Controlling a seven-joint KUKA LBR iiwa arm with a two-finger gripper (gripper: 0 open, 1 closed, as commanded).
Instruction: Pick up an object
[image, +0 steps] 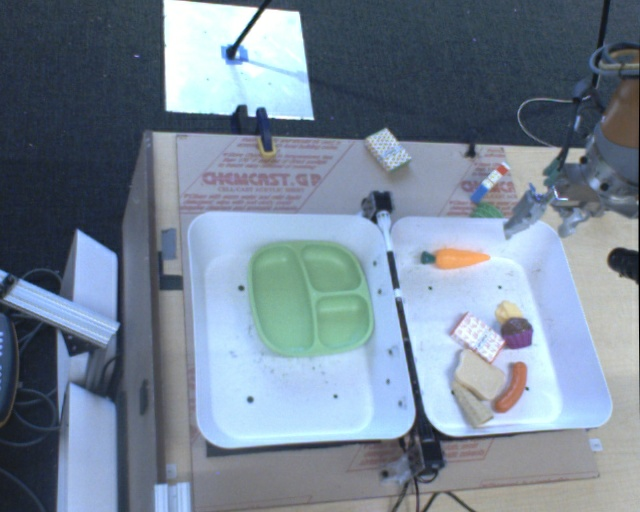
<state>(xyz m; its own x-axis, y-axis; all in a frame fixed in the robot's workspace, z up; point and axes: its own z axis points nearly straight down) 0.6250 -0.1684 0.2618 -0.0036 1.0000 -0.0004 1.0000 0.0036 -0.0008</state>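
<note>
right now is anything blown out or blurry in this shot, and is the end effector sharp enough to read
Camera view: the shiny white square sheet on the dark floor glares brightly; the two shallow white bins look bright but still show specks. The orange toy carrot and green divided plastic plate are fairly crisp. The end effector at the right bin's far corner is soft, its fingers spread.

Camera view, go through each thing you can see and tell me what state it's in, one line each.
Gripper: open, holding nothing, above the right bin's far edge.
Green tray: flat in the left bin, right way up.
Carrot: lying on its side in the right bin.
Sausage: lying flat, against the bread.
Bread slices: lying overlapped.
Patterned block: lying flat.
</note>
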